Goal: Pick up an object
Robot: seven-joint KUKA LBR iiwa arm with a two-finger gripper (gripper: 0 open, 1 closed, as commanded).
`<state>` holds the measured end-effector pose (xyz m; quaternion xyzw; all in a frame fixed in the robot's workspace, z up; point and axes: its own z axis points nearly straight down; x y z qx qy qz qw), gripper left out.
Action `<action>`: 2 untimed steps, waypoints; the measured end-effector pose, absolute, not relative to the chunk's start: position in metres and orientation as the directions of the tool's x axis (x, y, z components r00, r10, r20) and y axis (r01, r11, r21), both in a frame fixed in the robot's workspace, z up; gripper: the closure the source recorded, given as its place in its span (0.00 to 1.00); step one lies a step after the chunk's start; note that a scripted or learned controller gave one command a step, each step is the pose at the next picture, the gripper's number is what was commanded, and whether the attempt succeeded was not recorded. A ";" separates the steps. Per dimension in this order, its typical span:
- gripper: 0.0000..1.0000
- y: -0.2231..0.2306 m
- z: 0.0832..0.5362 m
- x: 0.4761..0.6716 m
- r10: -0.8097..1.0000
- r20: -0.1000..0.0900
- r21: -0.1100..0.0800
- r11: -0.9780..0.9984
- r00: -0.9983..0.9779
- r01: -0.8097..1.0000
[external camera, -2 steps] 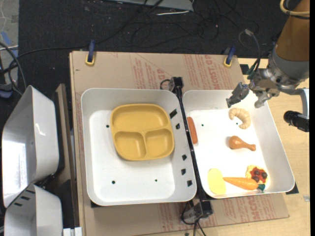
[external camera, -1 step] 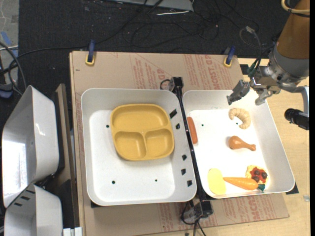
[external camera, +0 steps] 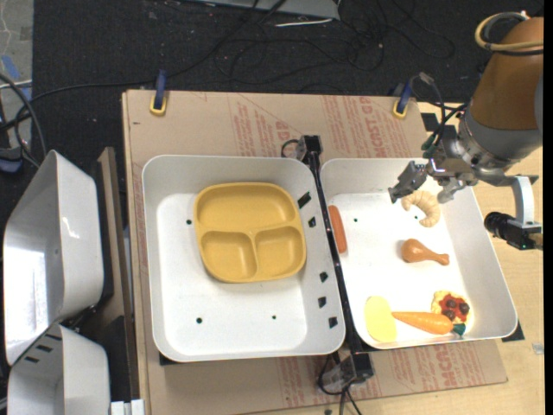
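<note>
My gripper (external camera: 427,188) hangs over the far part of the right bin (external camera: 492,258), open, with its two dark fingers (external camera: 403,188) spread apart. A pale beige curled pastry-like piece (external camera: 426,207) lies on the bin floor just below and between the fingertips, and the jaws are not closed on it. A brown chicken drumstick (external camera: 422,252) lies nearer the middle of that bin. A red sausage (external camera: 338,229) rests against the bin's left wall. Along the near edge sit a yellow oval slice (external camera: 378,317), an orange carrot (external camera: 422,322) and a small pizza-like piece (external camera: 452,305).
The left bin (external camera: 164,258) holds a yellow three-compartment plate (external camera: 251,232). A black divider strip (external camera: 326,232) runs between the bins. The arm's orange band and grey wrist (external camera: 510,85) loom at the right. Cables lie on the floor beyond the bench.
</note>
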<state>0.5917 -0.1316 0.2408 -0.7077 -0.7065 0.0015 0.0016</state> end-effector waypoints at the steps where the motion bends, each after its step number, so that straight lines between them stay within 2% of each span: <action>1: 0.00 -0.141 0.186 0.590 1.000 0.000 -0.004 -0.002 0.002 1.000; 2: 0.00 -0.140 0.140 0.583 1.000 0.001 -0.004 -0.002 0.002 1.000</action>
